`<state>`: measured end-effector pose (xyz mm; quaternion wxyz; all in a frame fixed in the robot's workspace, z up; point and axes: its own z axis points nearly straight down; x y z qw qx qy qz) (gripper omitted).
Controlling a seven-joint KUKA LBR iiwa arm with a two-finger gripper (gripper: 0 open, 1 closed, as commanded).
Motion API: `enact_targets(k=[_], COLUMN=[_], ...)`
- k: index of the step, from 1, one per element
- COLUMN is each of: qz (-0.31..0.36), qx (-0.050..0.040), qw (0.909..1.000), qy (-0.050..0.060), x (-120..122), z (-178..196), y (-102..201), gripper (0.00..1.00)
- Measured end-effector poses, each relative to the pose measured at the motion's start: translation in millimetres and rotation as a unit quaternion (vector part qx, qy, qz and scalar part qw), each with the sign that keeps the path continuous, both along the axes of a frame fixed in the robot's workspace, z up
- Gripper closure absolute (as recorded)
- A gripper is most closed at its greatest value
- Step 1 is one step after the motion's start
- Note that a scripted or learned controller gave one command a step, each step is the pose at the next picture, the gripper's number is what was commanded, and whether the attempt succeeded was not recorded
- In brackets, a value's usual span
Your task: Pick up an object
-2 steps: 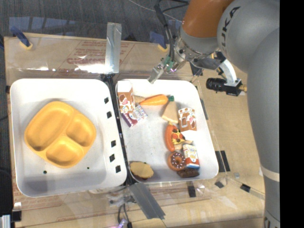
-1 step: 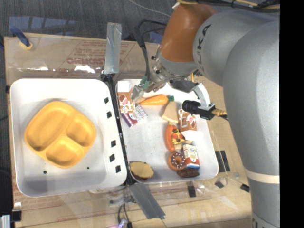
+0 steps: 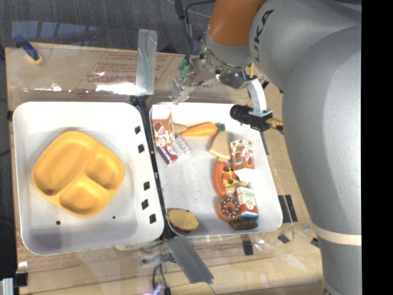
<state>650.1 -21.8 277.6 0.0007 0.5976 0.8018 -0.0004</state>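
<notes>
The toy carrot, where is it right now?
The carrot lies near the far edge of the right bin, between the small carton and the sandwich wedge.

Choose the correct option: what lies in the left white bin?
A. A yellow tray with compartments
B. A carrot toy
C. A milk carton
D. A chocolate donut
A: the yellow tray with three compartments rests in the left bin, while the carrot, the donut and the small cartons lie in the right bin.

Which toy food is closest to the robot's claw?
The orange carrot with the green tip, lying at the top of the right bin. It sits just below the gripper; the donut and cookie lie far lower.
</notes>
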Motion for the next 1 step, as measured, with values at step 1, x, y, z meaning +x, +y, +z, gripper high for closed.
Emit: enact_targets(k=[1], qz=[-0.055], qx=[0.0007], qw=[0.9985], qy=[0.004], x=[-19.6], z=[-42.1], y=[56.1], gripper=[1.0])
